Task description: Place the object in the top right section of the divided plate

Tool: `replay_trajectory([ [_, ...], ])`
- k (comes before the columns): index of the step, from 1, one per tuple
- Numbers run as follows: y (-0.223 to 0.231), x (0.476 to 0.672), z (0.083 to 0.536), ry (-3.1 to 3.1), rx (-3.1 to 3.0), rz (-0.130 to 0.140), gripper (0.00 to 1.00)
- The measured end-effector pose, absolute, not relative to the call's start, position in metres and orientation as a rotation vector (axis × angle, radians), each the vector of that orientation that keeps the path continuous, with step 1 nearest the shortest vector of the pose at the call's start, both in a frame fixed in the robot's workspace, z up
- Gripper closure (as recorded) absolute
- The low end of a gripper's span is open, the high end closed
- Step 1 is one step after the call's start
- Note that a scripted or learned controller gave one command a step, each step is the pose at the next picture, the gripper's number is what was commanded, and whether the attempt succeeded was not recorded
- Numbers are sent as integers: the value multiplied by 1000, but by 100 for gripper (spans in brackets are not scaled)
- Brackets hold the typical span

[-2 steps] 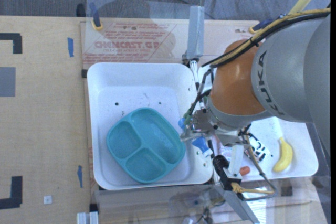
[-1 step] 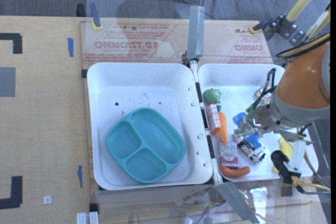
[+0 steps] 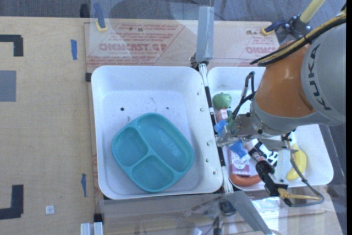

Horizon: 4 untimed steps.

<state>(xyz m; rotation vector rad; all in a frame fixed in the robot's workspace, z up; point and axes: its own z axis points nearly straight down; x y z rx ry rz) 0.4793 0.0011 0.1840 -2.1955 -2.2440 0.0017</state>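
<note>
The gripper [image 3: 234,137] hangs low over the right bin [image 3: 324,173], at its left side, among a small crowd of objects. I cannot tell how it is set, or if it touches anything, because the wrist covers it. Just behind it lies a green object [image 3: 222,99]; to its front is a red and white packet [image 3: 242,165]. A banana [image 3: 298,165] lies further right. The divided plate [image 3: 153,151] sits in the left bin [image 3: 110,91], well apart on the left of the gripper.

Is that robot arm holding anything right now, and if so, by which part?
It cannot be told. The gripper hangs low over the cluttered right bin, and the arm's wrist hides whether anything is between its jaws.
</note>
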Motion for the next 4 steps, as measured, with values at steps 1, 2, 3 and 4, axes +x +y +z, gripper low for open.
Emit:
replay_trajectory([
  [1,113,479,171,-2227,-2215,2,100],
  [2,186,478,224,-1951,-2462,3,100],
  [3,194,479,377,-1808,-2569,3,100],
  [4,193,478,216,-1636,-2680,6,100],
])
